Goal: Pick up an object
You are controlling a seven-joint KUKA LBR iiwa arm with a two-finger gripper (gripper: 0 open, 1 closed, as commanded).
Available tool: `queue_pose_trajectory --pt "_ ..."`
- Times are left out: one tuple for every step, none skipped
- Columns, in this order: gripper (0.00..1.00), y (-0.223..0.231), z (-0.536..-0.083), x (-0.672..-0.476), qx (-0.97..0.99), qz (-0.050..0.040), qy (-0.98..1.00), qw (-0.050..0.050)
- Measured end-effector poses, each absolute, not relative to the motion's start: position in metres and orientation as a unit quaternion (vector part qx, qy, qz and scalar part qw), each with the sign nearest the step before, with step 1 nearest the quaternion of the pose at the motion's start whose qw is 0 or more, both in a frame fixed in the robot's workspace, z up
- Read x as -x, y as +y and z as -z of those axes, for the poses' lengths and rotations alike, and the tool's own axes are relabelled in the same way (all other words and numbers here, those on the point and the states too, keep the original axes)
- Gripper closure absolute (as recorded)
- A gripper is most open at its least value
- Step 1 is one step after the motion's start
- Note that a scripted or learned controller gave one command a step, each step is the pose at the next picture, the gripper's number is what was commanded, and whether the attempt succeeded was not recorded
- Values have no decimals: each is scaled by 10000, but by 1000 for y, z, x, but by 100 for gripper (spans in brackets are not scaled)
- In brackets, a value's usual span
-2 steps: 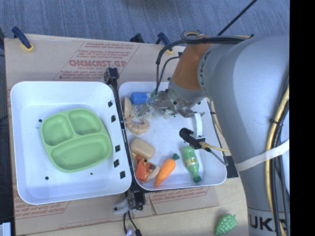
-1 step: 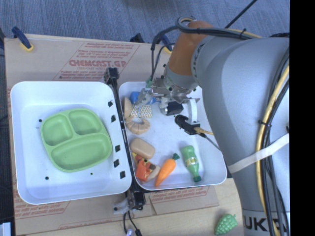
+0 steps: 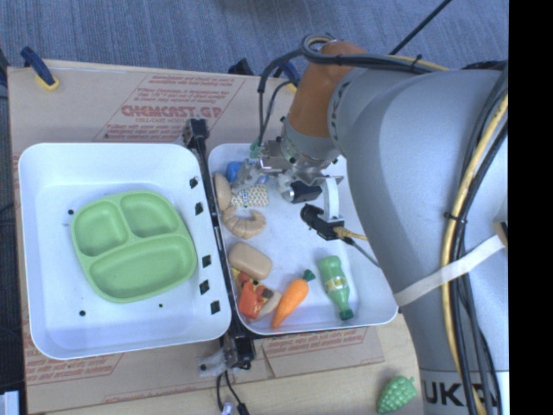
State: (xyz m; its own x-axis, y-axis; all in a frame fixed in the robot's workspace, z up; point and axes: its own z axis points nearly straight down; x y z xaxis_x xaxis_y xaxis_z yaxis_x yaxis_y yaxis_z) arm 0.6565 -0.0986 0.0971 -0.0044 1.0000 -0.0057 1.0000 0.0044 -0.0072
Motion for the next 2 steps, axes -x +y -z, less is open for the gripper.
queue_pose_trajectory --pt "0 -98 -97 -656 7056 -52 -7086 -1" --pt "100 -95 -106 -656 7033 -51 -7109 31"
